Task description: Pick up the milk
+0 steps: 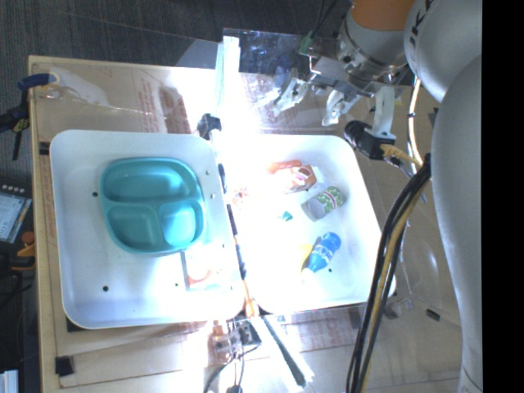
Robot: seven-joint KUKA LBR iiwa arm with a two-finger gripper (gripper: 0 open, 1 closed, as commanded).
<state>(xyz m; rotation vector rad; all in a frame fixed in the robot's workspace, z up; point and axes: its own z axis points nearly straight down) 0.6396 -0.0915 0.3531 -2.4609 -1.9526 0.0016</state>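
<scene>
The tool (313,105) hangs with fingers spread wide and nothing between them, above the right bin's (360,289) far edge, well apart from the milk (301,177).

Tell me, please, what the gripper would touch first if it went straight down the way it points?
Probably the bright back rim of the right white bin, or the bench beside it; the two-finger gripper hangs beyond the bin's items, though depth is unclear.

Tray (151,201) in left bin (74,285)
</scene>
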